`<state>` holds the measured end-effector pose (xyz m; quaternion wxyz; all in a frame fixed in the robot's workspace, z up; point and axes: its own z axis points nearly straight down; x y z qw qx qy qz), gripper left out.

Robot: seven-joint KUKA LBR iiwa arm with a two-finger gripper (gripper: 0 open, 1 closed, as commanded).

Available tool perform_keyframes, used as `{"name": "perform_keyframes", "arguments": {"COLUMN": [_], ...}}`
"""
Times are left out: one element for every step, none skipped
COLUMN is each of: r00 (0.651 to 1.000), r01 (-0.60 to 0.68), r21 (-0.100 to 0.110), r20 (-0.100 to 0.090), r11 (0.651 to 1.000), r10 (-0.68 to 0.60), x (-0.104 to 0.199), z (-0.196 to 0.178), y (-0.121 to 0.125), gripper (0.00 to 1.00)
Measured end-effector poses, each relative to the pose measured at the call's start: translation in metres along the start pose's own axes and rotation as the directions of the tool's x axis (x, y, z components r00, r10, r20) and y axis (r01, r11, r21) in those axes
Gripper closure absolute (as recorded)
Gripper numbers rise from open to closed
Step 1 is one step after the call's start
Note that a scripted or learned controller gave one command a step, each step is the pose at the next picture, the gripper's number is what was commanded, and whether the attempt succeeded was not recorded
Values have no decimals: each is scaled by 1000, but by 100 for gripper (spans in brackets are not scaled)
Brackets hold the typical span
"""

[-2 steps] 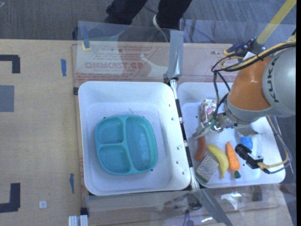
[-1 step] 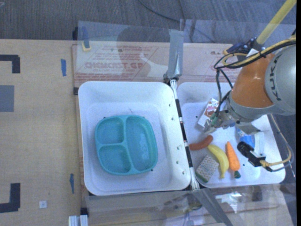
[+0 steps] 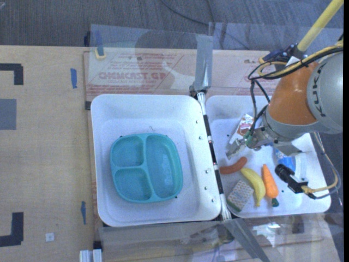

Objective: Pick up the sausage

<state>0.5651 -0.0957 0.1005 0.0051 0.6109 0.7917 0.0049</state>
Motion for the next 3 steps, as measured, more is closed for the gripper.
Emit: {"name": "perform_keyframes", "arguments": {"r00": [1000,1000,1000], "r01": [29,23,-9], "r21": [3,-2,13], "r20": [-1,1,-1], "r11": [1000,1000,1000], "r10": [-29,-23,9], "x": [8,5,36], "z": [10,0,-84], "y": [-48,-47,-1], "gripper": [0,100,100]}}
